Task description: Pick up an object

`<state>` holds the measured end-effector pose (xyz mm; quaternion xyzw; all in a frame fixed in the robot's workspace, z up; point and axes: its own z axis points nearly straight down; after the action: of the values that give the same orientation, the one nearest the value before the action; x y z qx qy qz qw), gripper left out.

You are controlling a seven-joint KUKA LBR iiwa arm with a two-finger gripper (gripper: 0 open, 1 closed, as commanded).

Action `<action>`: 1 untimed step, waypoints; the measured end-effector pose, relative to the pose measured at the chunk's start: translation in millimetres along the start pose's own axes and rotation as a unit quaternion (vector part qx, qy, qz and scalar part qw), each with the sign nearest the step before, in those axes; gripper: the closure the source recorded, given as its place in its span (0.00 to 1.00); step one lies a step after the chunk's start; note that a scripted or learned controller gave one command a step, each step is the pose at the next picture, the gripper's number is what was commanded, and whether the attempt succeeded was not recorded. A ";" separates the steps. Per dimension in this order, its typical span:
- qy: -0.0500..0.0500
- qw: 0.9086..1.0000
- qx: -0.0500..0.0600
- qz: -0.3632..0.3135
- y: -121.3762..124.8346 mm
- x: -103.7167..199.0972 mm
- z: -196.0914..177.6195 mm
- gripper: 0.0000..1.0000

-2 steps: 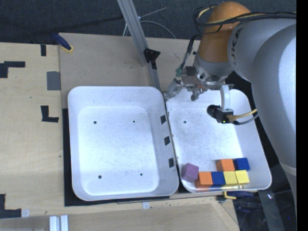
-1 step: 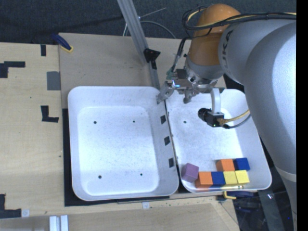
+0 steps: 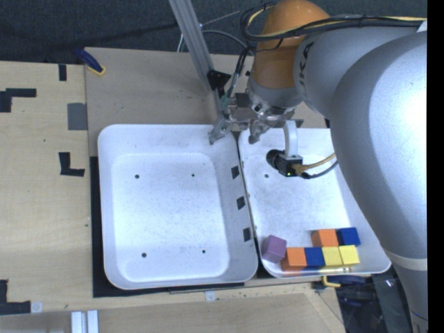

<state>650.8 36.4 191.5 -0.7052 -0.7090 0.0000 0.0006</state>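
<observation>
Camera view shows my jaws (image 3: 236, 134) spread, holding nothing, above the bins' divide; I should reach for the purple block (image 3: 275, 247), which sits apart.

Purple cube (image 3: 275, 247) beside orange, blue, yellow blocks (image 3: 326, 248).

Arm (image 3: 374, 116) is showing smooth grey rounded casing, orange band (image 3: 288, 19) sitting just above the wrist. Black and yellow cables (image 3: 316, 166) are looping beside that band; gripper (image 3: 232, 134) is looking metallic grey.
</observation>
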 end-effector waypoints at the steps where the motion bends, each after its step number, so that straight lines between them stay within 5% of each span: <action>1: -0.001 1.000 -0.002 0.003 25.7 -27.2 -42.8 0.00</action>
<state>676.6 9.3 234.3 -0.7071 -0.7072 -0.0012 -0.0016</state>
